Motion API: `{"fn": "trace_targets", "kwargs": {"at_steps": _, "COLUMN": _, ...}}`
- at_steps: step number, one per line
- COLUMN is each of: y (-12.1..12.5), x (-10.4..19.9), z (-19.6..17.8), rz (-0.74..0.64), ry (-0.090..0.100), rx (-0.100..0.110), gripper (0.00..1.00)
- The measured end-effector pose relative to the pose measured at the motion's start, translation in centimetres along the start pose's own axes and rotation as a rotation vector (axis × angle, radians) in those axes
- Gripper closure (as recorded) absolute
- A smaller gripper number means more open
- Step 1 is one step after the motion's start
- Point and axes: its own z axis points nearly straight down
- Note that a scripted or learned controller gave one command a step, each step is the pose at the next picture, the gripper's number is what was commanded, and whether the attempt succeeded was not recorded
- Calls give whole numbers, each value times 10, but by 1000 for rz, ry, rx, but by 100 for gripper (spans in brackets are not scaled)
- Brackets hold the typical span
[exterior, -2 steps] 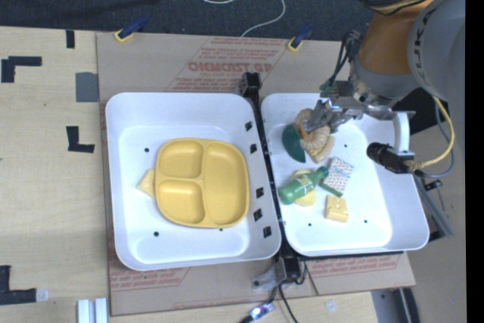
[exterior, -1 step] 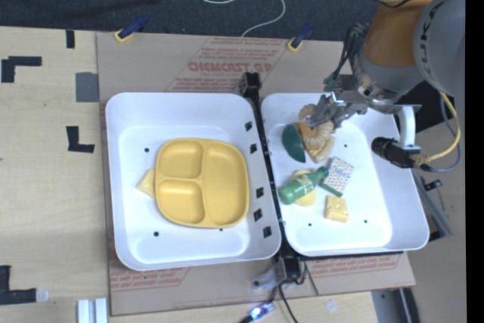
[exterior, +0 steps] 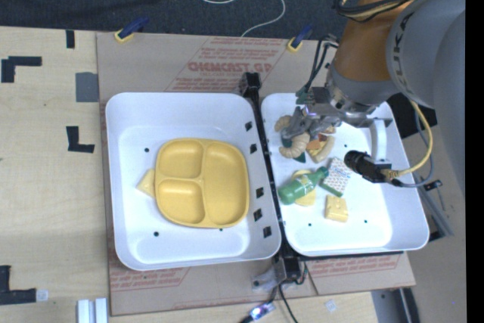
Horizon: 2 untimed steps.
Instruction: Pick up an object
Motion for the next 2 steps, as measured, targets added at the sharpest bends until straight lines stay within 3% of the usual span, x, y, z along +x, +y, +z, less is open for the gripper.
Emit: {"fn": "trace_targets", "kwargs": {"at_steps": 2, "y": -24, "x": 91, "z": -2, "rz": 0, "ry": -1, "rx": 0, "gripper": 100}}
